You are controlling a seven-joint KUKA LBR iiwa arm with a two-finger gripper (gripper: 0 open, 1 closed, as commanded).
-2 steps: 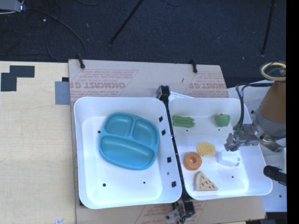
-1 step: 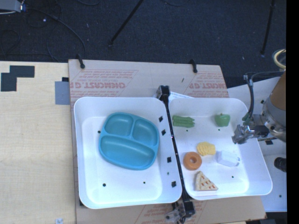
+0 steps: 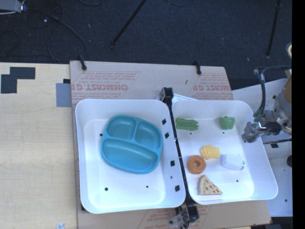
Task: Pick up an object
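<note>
In the right bin [image 3: 259, 173] lie several small toy foods. A green bean pod [image 3: 187, 124] rests at the back left and a green pepper [image 3: 227, 122] at the back right. Nearer the middle sit a yellow corn piece [image 3: 209, 151], an orange donut [image 3: 196, 164] and a white block [image 3: 232, 162]. A pizza slice [image 3: 208, 186] lies toward the front. My gripper [image 3: 250, 131] hangs over the bin's right rim, right of the pepper, with nothing visible in it.
The left bin [image 3: 90, 185] holds a blue divided plate [image 3: 131, 143]. A black clamp bar [image 3: 174, 151] runs between the two bins. Cardboard [image 3: 119, 82] lies under both bins, and a wooden bench top [image 3: 33, 151] spreads to the left.
</note>
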